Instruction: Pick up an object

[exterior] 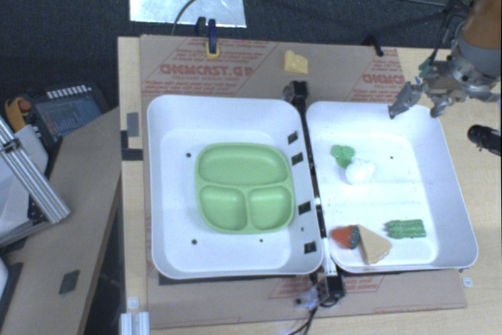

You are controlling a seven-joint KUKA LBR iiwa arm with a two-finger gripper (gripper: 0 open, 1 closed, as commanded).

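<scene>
Two shallow white bins (235,110) sit side by side on a cardboard-covered bench. At upper right, the two-finger gripper (416,104) hangs with jaws spread, holding nothing. Well below and left of it lies a small white round object (360,172) in the right bin.

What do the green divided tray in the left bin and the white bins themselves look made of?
Green three-compartment tray: likely moulded plastic, matte, with soft rounded ridges. Shallow white bins: probably thin formed plastic, smooth with a slight sheen and rounded corners.
</scene>
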